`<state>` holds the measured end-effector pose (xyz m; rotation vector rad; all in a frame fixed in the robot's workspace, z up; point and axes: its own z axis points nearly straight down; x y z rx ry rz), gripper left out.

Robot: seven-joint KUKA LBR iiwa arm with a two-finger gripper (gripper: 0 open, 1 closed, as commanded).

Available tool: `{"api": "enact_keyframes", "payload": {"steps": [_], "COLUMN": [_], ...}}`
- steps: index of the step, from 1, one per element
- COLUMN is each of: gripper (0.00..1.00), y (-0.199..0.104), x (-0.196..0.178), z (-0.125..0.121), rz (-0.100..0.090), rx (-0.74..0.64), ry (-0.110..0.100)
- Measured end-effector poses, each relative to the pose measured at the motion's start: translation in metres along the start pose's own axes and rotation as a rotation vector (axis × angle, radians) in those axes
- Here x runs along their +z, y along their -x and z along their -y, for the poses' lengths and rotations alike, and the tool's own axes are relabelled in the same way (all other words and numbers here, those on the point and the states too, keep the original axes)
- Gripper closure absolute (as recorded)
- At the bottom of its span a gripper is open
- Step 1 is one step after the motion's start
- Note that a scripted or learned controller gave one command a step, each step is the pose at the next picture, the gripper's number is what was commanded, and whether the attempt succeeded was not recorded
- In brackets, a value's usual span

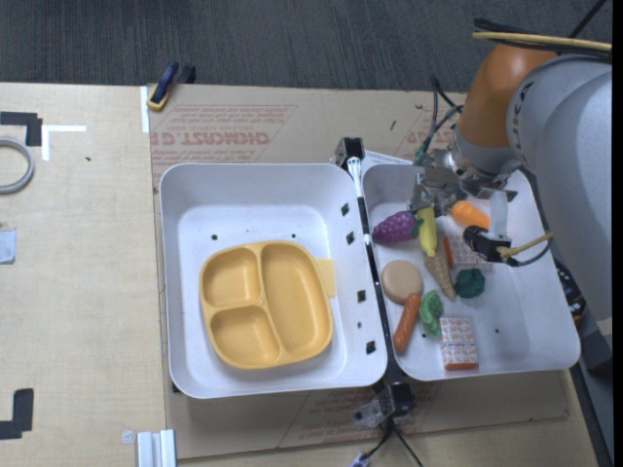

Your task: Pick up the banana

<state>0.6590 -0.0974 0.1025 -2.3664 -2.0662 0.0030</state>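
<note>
Overhead, the banana (426,232) is seen in the right-hand bin (526,343), its long axis running twelve to six o'clock, between a purple fruit (394,227) and an orange (469,211). The tool (428,202) sits at its twelve o'clock end; its grip state cannot be told.

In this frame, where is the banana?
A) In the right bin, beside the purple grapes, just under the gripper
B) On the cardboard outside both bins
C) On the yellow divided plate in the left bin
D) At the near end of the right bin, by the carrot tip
A: the banana lies in the right bin, next to the purple grapes, right below the gripper.
</note>
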Motion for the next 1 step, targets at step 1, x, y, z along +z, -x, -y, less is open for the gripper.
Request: {"api": "enact_keyframes", "payload": {"steps": [1], "gripper": [1.0], "y": [-0.0491], "x": [-0.0895], "z": [0.0071], "rz": [0.0], "rx": [0.35], "ry": [0.0]}}
